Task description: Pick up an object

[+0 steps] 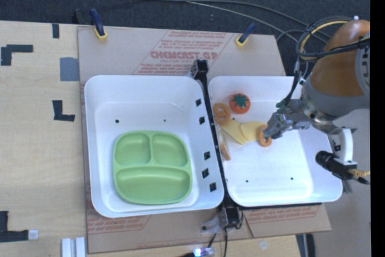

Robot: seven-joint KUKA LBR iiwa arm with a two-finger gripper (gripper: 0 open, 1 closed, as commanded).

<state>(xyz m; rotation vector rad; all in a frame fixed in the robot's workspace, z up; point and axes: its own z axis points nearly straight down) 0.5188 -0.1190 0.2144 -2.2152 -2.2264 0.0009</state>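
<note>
Two white bins sit side by side on the worktop. Left bin holds a green divided plate. Right bin holds, left to right: orange ring, red tomato-like toy, yellow piece with long axis running left-right, small orange piece. Claw sits directly over that orange piece, yellow piece just left; finger state cannot be told
</note>
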